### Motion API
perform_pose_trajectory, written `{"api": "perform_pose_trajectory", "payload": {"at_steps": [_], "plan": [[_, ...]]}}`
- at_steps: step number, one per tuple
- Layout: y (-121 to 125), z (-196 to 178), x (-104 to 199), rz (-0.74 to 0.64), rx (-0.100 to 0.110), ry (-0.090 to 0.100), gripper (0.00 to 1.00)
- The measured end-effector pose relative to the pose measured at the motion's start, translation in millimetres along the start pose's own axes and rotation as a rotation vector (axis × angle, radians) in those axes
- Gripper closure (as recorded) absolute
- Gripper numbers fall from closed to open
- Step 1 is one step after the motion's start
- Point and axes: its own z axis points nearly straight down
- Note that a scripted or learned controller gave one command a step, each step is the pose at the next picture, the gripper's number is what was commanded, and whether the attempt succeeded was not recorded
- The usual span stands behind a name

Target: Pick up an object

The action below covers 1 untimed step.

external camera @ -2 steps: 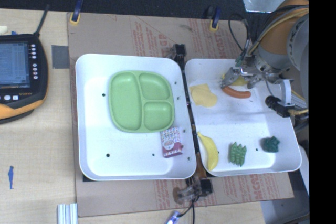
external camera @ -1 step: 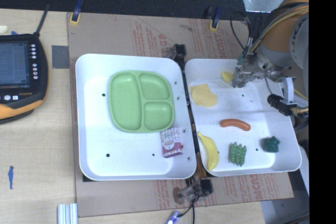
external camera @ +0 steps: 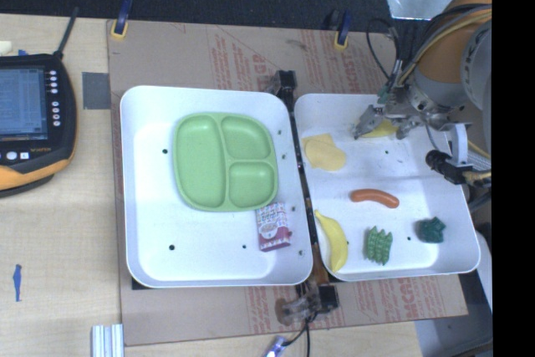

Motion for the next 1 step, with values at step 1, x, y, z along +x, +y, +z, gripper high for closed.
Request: {"api": "perform_pose_trajectory", "payload": {"at_steps": [1], "plan": [[-0.4,-21.5,-37.4,0.003,-0.001,0.001,0.0]]}}
